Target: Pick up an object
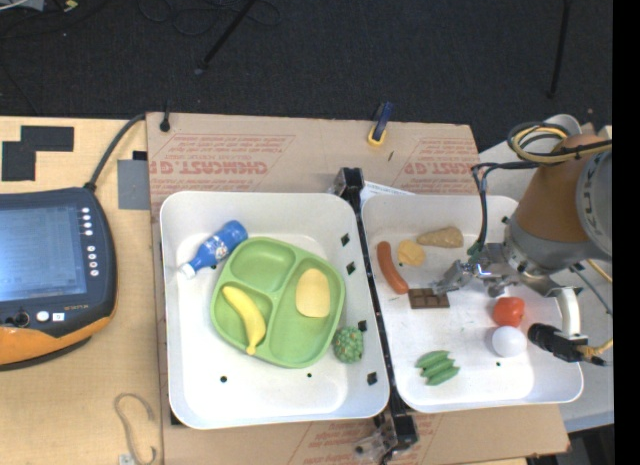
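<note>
1. I see the gripper (pixel 452 278) low in the right bin (pixel 560 388), just above the chocolate bar (pixel 429 300).
2. Fingers: I cannot tell their spread.
3. Tomato (pixel 508 310) and white ball (pixel 507 341) crowd the bin's right edge.

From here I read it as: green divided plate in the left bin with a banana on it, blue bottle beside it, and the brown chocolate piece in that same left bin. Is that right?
Not quite. The camera view shows the chocolate piece in the right bin, close to the hand. The rest holds: the green divided plate sits in the left bin with the banana on it and the blue bottle beside it.
</note>
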`<control>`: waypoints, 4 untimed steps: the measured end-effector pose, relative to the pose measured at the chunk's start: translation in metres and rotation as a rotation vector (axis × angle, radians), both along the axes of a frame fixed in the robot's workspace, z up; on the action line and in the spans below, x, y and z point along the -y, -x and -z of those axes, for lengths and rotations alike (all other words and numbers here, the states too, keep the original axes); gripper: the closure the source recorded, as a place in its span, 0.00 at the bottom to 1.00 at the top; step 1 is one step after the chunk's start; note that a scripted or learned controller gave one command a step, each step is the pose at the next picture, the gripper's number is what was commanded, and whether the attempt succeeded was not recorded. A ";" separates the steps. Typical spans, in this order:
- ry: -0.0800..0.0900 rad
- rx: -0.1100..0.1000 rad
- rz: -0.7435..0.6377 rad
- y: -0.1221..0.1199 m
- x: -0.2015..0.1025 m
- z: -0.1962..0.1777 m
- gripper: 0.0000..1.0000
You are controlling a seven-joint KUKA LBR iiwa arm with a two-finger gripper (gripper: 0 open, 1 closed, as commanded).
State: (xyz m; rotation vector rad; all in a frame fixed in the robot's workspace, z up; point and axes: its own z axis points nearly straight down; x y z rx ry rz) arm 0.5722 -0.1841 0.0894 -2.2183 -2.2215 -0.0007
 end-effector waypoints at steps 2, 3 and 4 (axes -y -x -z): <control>0.002 0.003 0.004 0.005 0.005 -0.073 1.00; 0.003 0.005 0.002 0.003 0.009 -0.137 1.00; 0.002 0.000 0.000 0.003 0.009 -0.138 1.00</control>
